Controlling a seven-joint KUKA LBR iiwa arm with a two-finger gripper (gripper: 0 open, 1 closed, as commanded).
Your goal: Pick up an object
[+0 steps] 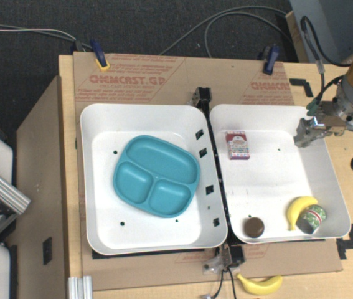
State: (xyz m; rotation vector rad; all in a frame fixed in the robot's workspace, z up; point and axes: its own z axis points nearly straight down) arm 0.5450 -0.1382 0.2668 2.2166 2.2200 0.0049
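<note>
While the gripper (305,131), finger state not discernible, hangs over the right bin (325,167) edge, best target: the isolated small box (237,146).

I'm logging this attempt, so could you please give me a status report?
End effector at right bin's far edge, nothing gripped. Small box nearest, untouched. No obstruction.
</note>
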